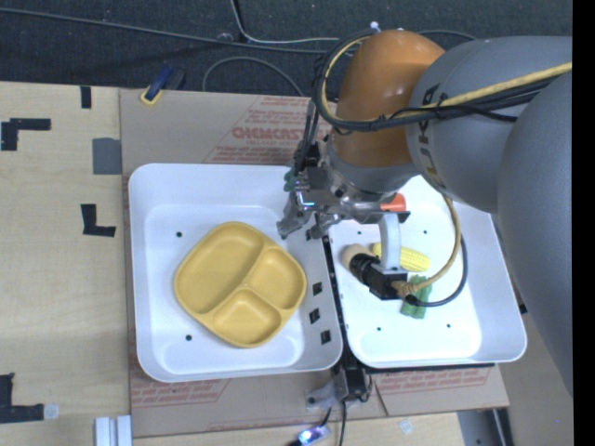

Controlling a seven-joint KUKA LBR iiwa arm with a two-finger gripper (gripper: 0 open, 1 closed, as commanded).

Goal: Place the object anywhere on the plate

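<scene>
Hanging over the seam where the two bins meet, the gripper (299, 217) sits at the upper right corner of the left bin (149, 186), just above and to the right of the yellow plate (242, 286). Whether it is open or closed cannot be told from this slanted view, and nothing can be seen held in it.

The likeliest object for the task is a yellow item (414, 261) lying in the right bin (451, 334), near the middle of the frame's right half. It lies to the lower right of the gripper, on the far side of the seam from the plate. Robot hardware partly covers it, so its shape is unclear. What shows suggests a long axis running roughly left to right across the frame.

So the key relation is this: gripper in the middle, plate down-left, object down-right. In my judgement the arm is nearer the plate than the object, and nothing rests on the plate yet. A pick, if not yet made, means going right and down first.
</scene>
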